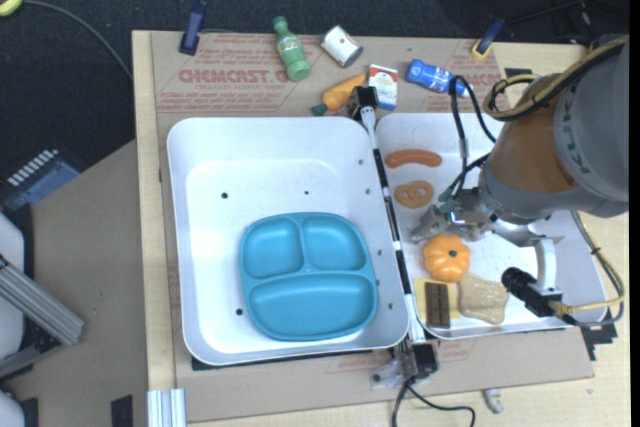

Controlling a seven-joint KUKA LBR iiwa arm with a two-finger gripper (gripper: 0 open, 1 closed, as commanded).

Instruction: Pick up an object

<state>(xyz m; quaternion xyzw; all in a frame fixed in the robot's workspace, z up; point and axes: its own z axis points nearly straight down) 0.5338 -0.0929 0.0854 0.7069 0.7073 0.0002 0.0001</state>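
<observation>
1. On the bench you see two white bins side by side: the left bin point(200, 165) holds a blue tray point(307, 274) with three compartments, set toward its near side.
2. Look to the right bin point(570, 290), where the arm point(560, 150) reaches in from the right; its gripper point(452, 218) is low over the bin's middle.
3. You cannot tell from this view whether the gripper is open or shut, and nothing is seen held in it.
4. Note the pumpkin point(446, 256) just below the gripper, close beside it; contact cannot be judged.
5. Note the pretzel point(413, 193) just left of the gripper and the sausage point(413, 158) beyond it, near the bin's far wall.
6. Find the brown bar point(436, 303) and the beige piece point(482, 300) side by side at the near wall, below the pumpkin.
7. Observe black cables point(462, 130) crossing the right bin's far part, and the arm's bulk hiding that bin's right side.
8. Beyond the bins, on the board, you see a green bottle point(292, 50), a white can point(341, 45), a carton point(382, 86), a blue can point(430, 75) and an orange item point(341, 96).
</observation>
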